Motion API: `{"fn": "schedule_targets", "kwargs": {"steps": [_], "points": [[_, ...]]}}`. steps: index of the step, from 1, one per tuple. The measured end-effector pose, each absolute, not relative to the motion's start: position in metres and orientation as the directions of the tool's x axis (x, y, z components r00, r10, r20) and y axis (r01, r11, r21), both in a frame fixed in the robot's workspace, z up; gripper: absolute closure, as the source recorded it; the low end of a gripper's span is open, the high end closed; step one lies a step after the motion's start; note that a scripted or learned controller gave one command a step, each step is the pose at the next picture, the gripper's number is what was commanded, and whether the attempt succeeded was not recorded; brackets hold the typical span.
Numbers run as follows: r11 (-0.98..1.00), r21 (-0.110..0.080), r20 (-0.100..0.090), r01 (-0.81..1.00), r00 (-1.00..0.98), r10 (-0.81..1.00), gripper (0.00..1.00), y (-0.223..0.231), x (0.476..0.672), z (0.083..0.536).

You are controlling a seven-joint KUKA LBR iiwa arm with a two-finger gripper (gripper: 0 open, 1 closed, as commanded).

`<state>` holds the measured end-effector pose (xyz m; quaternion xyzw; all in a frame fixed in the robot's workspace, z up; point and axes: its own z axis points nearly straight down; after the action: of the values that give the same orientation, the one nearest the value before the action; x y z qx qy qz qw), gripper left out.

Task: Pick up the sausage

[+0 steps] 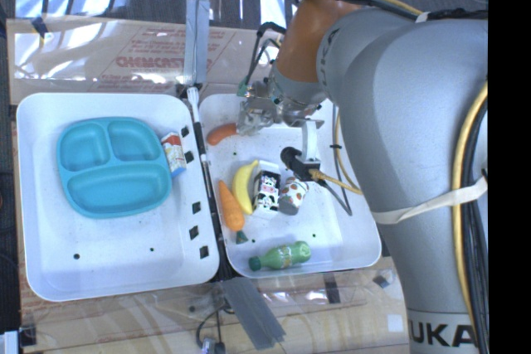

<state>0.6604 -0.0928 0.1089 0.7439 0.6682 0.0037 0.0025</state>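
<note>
The sausage (221, 133) is a short orange-red piece lying in the far left corner of the right bin (358, 238), close to the divider. My gripper (252, 118) hangs just to the right of it, low over the bin's far end, under the orange band of the wrist. The sausage lies beside the gripper, apart from it by a small gap.
In the right bin lie a carrot (231, 207), a banana (244, 185), a cow-patterned carton (266, 191), a small printed cup (292, 195) and a green bottle (282, 256). The left bin (50, 261) holds a blue divided plate (112, 166) and a small carton (173, 153).
</note>
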Motion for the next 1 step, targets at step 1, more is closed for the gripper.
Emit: {"fn": "schedule_targets", "kwargs": {"steps": [1], "points": [[-0.107,0.009,0.002,0.994,0.107,0.994,0.0,-0.0927,0.6604,0.1089]]}}
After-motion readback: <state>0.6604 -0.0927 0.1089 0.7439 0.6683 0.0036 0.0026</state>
